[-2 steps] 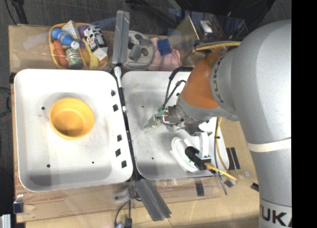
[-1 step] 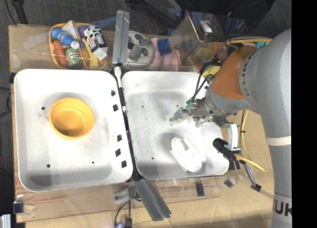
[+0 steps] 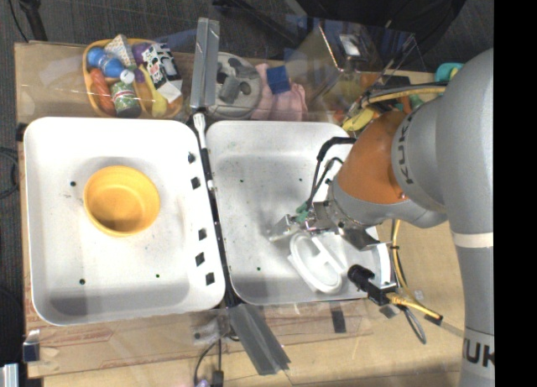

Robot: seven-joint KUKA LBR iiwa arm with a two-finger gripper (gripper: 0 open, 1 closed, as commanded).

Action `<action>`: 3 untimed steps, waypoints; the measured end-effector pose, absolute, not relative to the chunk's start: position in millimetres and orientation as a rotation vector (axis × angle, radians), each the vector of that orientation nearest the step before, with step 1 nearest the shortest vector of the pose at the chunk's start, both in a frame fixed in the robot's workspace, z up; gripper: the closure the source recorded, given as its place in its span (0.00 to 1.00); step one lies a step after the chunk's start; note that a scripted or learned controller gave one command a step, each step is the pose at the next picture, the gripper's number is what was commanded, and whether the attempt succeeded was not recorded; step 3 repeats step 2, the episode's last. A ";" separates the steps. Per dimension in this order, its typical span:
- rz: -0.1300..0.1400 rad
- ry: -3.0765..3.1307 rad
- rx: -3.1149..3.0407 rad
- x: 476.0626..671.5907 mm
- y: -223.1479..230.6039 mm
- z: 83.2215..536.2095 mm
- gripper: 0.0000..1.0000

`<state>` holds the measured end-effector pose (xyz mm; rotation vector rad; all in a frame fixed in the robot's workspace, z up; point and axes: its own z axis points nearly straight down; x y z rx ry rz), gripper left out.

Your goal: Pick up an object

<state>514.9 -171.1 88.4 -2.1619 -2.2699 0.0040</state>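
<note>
Gripper (image 3: 289, 226) beside white object (image 3: 316, 264); right bin (image 3: 252, 167)

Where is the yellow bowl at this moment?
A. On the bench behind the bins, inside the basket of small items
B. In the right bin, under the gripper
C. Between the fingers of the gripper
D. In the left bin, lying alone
D: the yellow bowl sits on the floor of the left bin, far from the gripper, which is over the right bin beside a white object.

Yellow basket (image 3: 134, 79) w/ clutter behind bins
</note>
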 end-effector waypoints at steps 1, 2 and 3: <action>0.009 -2.271 -2.156 515.4 -172.0 94.9 1.00; 0.009 -2.271 -2.156 515.3 -171.9 94.8 0.00; 0.009 -2.271 -2.156 515.3 -171.9 94.8 0.00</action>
